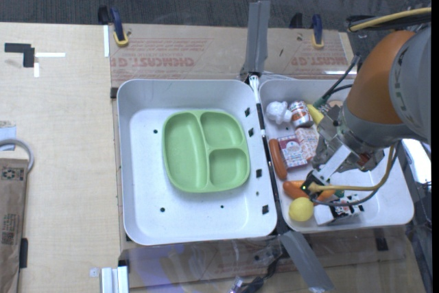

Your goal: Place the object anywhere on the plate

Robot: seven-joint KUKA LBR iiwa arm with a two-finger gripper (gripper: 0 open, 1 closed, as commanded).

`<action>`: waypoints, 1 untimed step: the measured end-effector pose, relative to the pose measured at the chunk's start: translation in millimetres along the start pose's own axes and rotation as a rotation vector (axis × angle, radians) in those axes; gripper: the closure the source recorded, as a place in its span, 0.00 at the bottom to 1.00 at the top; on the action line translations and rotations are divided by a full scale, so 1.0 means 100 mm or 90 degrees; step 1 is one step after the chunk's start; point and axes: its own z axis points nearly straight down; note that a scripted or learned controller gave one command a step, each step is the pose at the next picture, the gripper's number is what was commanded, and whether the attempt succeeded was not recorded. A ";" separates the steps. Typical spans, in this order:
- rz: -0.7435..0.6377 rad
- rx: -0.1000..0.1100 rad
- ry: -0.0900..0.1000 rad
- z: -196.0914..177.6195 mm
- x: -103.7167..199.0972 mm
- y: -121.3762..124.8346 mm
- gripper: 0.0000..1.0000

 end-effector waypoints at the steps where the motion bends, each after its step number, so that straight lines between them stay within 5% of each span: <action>1: 0.004 -0.002 0.002 -0.67 -0.02 0.16 1.00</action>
